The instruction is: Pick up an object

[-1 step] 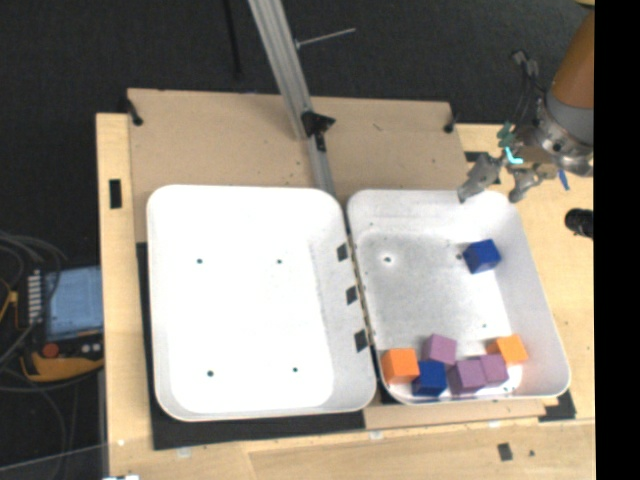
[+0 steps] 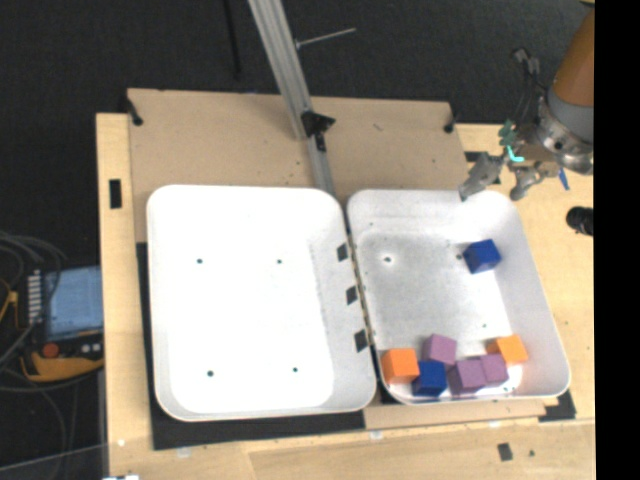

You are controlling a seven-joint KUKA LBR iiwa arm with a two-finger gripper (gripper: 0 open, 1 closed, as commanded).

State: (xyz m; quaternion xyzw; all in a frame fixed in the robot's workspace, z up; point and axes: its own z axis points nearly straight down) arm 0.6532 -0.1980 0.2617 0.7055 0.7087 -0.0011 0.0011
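Blocks sit in the right bin (image 2: pixel 530 268): a lone blue cube (image 2: pixel 482 256), no long axis, corners turned askew, near the far side; along the near wall, two orange, three purple, one more blue. Above the far right corner the gripper (image 2: pixel 503 179) hangs spread, holding nothing.

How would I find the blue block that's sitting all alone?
Look in the right-hand shallow white bin. Most small cubes crowd along its near edge, but one small blue cube sits apart in the far half. The other blue cube is wedged among orange and purple ones.
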